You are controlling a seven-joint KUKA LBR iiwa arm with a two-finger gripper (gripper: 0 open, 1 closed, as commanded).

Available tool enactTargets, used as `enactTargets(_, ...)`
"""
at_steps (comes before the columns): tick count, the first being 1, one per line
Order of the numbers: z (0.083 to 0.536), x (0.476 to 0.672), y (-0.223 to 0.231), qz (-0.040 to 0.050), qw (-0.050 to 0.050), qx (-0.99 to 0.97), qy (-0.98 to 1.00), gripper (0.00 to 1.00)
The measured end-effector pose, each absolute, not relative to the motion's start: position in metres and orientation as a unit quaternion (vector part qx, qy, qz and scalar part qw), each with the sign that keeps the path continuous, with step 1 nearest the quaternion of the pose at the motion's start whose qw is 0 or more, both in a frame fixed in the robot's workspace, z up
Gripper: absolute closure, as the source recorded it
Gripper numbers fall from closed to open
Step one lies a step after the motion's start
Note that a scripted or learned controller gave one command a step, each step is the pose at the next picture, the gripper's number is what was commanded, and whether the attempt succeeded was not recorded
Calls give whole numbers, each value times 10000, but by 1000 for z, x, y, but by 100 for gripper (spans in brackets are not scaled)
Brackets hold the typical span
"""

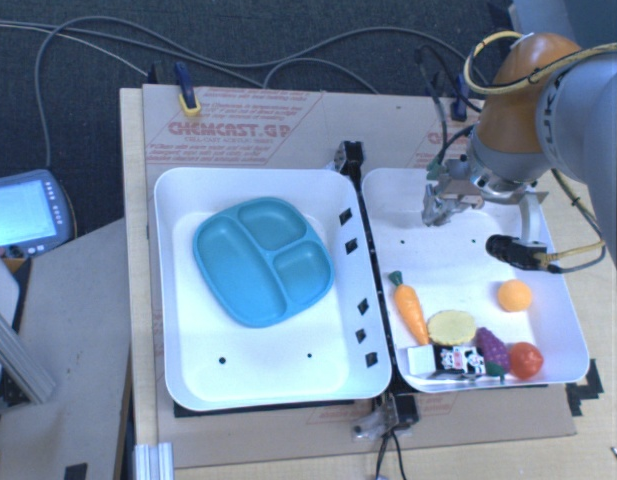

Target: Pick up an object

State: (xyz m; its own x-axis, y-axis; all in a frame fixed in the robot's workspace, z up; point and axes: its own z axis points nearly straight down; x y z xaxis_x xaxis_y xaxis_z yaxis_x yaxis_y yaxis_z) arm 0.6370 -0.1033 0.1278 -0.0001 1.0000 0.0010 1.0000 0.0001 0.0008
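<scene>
End effector over right bin, grip state unclear; bench on dark carpet

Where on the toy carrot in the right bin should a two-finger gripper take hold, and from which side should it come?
Grip the carrot across the thick middle of its orange body, coming straight down from above. It lies flat on the bin floor, green top toward the divider, tip toward the yellow piece. Its long sides look clear, so closing across the width probably suits best; the tapered tip would likely slip.
</scene>
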Motion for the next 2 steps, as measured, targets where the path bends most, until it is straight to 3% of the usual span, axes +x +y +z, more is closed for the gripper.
enactTargets(1, 192, 636, -108, -23, -32, -7072, -7070, 100)
enactTargets(2, 206, 637, -108, -12, -12, -7069, -7073, 100)
